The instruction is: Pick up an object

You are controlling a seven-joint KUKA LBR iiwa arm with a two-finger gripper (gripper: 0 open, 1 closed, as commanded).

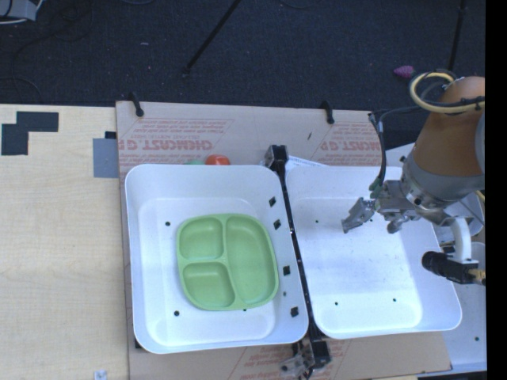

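Plate (227, 261), green with three compartments, lies flat in the middle of the left bin (150, 212), untouched. Over in the right bin (380, 299), the gripper (372, 216) hangs above the bin's upper part, fingers spread apart with nothing between them (one points left, the other sits nearer the wrist). The arm (447, 145) comes in from the right, orange band showing. Behind the left bin's far rim, a small red thing (218, 161) peeks out against the cardboard (238, 137).
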